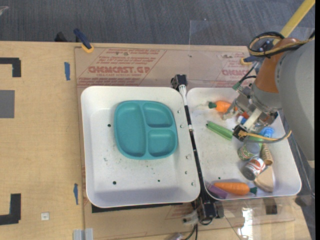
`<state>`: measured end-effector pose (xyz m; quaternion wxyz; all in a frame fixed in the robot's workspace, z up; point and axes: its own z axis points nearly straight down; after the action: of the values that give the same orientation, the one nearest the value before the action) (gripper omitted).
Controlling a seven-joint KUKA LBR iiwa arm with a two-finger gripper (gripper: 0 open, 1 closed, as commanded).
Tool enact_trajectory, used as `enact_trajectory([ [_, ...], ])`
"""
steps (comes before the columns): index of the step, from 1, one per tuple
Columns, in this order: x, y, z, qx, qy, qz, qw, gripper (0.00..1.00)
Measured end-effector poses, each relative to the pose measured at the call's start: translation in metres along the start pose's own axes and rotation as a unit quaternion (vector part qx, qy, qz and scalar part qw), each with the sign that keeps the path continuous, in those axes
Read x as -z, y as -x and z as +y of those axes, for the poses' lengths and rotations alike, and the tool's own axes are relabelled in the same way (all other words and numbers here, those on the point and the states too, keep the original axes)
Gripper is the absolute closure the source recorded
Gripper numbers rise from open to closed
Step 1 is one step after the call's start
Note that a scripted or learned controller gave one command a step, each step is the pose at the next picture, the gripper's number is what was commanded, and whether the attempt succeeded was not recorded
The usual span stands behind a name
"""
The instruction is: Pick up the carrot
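- Carrot (232,187) lies at the bottom of the right bin (220,156), just beside a purple piece (218,189) — we could catch both.
- Gripper (243,120) hangs upper right, well apart from it, over clutter — whether it is open or holding anything we cannot tell.
- Small orange toy (222,105) nearby could mislead us.

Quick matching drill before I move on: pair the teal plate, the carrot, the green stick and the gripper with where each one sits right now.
Things:
1. teal plate
2. carrot
3. green stick
4. gripper

Places:
A. right bin, near edge
B. right bin, upper half, over the clutter
C. left bin
D. right bin, left of the gripper

Pairs: 1-C, 2-A, 3-D, 4-B
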<state>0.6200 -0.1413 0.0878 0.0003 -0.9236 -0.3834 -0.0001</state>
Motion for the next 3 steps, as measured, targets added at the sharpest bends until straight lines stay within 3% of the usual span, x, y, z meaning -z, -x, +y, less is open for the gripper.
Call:
enact_trajectory([
  [1, 0.0, -0.041, -0.025, -0.032, 0.001, -0.003, 0.9995, 0.0],
  [2, 0.001, -0.042, -0.011, -0.111, -0.026, -0.009, 0.9935, 0.0],
  [3, 0.001, -0.058, -0.021, -0.285, -0.026, -0.015, 0.958, 0.0],
])
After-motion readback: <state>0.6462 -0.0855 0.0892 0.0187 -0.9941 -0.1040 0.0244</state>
